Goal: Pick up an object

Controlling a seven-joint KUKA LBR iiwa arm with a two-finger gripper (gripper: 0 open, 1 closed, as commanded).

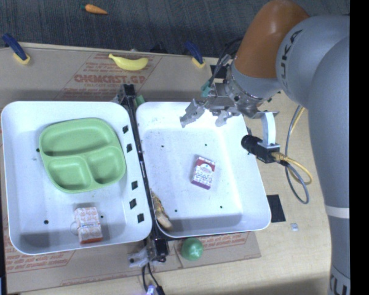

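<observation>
Your pincer (203, 117) hangs spread open with nothing in it, over the right bin's (249, 217) far edge. The small red packet (203, 172) lies flat mid-bin, nearer you. Drop straight down and you'll likely just grab air.

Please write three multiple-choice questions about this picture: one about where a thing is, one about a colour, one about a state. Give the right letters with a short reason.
1. Where does the green divided tray lie?
A. in the left bin
B. in the right bin
C. on the floor

2. What colour is the ball in front of the bins?
A. red
B. green
C. blue

3. What is the state of the gripper?
A. shut on the small red packet
B. shut on the banana
C. open, holding nothing

Answers: 1 A, the tray rests in the left bin. 2 B, the ball looks green. 3 C, its fingers are spread above the right bin, and the small red packet lies apart on the bin floor.
</observation>
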